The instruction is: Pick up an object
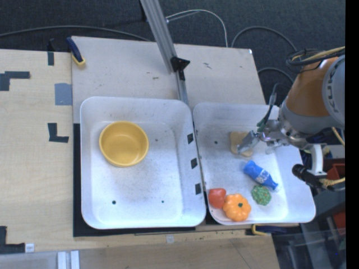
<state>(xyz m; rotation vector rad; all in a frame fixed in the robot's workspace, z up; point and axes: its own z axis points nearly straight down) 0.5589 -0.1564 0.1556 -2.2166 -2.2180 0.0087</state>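
Two white bins sit side by side on the bench, and the right bin (291, 206) serves here as the landmark. The left bin (90, 150) touches its left wall, and a yellow bowl (124, 143) rests in that left bin, well apart from the shared wall.

The grey arm (314, 100) with its orange band reaches over the right bin's right rim, wrist angled down toward the bin's middle. A slanted metal pole (160, 27) rises from behind the bench, its foot near the right bin's upper left corner.

Inside the right bin, toward its upper middle, lies a tan object (238, 140) — its shape is hard to make out. The gripper (247, 144) is right at this tan object, its tips touching or just over the object's right edge; whether the fingers are spread or closed cannot be told, nor whether they grasp anything.

Below, nearer the bin's centre, lies a blue bottle (259, 174), tilted. Along the bin's front wall sit an orange pumpkin (236, 207), a green ball (261, 195) just right of it and a red tomato (217, 196) touching its left — all three close together.
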